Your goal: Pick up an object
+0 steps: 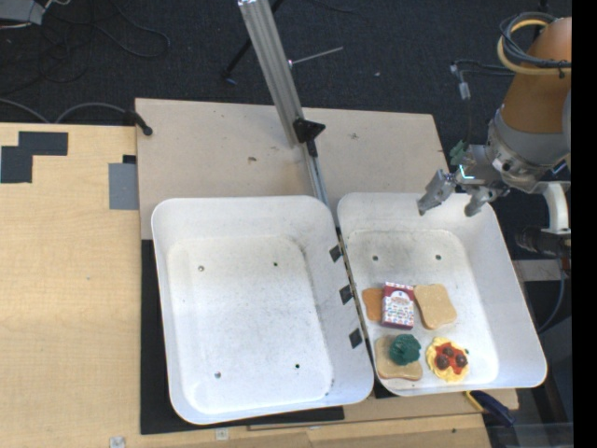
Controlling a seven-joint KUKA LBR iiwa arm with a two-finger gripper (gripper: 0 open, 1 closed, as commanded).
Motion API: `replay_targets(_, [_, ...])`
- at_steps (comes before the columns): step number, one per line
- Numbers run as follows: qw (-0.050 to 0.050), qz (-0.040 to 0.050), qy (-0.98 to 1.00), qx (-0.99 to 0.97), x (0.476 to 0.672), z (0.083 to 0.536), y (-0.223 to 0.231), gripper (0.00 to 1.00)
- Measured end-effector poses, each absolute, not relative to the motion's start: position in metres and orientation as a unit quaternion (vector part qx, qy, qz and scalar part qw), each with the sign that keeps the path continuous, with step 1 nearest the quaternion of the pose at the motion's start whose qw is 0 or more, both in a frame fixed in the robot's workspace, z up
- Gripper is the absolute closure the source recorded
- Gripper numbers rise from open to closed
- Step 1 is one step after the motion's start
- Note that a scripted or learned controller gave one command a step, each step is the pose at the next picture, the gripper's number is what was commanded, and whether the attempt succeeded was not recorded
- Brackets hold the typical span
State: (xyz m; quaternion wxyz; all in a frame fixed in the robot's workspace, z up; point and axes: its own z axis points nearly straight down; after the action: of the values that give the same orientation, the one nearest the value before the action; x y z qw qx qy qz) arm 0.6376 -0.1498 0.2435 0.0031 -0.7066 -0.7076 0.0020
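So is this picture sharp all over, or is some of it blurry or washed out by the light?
In the camera view the light is even and soft; the two white bins come out very bright but their dark specks still show. The small objects, like the red carton, are slightly soft, too small for detail. The gripper at the far rim of the right bin looks a little blurred.

Both bins are white: the right bin [485,278], under the grey metal gripper [456,195], is smudged with dark specks, as is the left bin [187,250]. Below the gripper lie a red-and-white carton [398,306], a tan slab [436,305], a dark green lump [404,349] on beige, and a yellow disc [448,359] (red-dotted). The wrist is orange.
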Motion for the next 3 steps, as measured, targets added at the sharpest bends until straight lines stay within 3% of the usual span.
replay_targets(1, [0.001,0.0009,-0.708,-0.706,0.639,0.246,-0.15,0.0])
replay_targets(3, [0.003,0.0024,-0.707,-0.707,0.636,0.136,-0.152,0.0])
